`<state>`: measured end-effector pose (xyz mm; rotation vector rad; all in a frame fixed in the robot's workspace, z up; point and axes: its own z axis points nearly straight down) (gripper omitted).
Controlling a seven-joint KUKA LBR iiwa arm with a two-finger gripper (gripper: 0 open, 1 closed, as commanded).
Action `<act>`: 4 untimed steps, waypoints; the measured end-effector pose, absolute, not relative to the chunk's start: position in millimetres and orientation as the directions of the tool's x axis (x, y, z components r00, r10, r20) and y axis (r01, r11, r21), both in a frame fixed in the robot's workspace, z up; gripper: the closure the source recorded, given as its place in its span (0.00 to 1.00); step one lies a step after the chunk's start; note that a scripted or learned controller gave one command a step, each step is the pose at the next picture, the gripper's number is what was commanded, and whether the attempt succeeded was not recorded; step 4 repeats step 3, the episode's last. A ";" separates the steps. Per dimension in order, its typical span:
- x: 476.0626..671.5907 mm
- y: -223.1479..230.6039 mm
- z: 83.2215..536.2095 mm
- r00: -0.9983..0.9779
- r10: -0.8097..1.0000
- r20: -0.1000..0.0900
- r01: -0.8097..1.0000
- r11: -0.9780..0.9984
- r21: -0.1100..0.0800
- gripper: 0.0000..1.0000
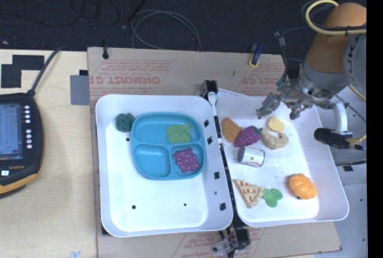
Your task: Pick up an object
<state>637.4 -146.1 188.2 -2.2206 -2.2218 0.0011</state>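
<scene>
— Objects for picking lie in the right bin (326, 206), right of centre: where is the gripper (284, 106)?

— Above that bin's upper edge, fingers spread, nothing between them. Just below sit a pale yellow piece (276, 124) and a beige lump (276, 140).

— And further out?

— Purple grapes (246, 135), a bread piece (231, 129), a small can (251, 157), a pizza slice (248, 192), something green (273, 196), an orange item (301, 185). The left bin (119, 203) holds a blue tray (157, 158) and a dark green ball (124, 122).
</scene>
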 end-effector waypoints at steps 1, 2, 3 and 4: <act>613.1 -110.5 86.4 -0.001 1.000 0.000 1.000 0.001 0.000 0.00; 613.0 -112.9 98.6 0.004 1.000 0.000 1.000 -0.004 -0.002 1.00; 592.6 -35.4 193.3 -0.007 1.000 0.003 1.000 0.007 0.004 1.00; 592.6 -35.4 193.3 -0.007 1.000 0.003 1.000 0.007 0.004 1.00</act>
